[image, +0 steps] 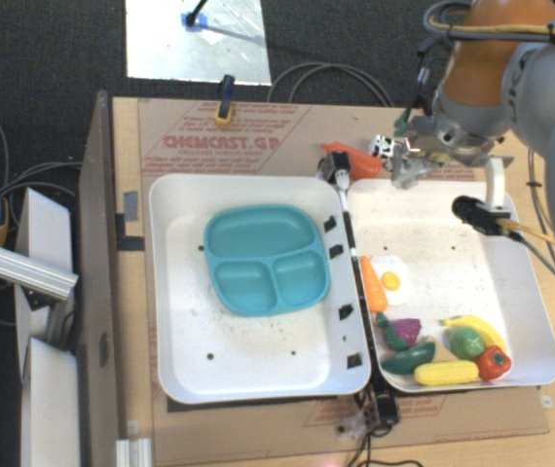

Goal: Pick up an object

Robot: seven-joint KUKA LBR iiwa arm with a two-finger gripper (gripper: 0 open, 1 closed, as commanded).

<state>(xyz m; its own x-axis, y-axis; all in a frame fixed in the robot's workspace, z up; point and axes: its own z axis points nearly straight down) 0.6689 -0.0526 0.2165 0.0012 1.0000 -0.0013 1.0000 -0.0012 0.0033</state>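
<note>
Cardboard-topped counter (258, 134): toy food clusters at the right bin's (540, 309) lower edge, awaiting a pick, while the gripper (406, 168) hovers upper right, jaw state impossible to tell.

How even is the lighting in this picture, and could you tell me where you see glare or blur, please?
Camera view: lighting soft and even, both white bins bright with faint shadows; glare on the shiny sheet beyond the bench; the teal tray and toy food sharp; the gripper area slightly soft, detail hard to read.
</note>
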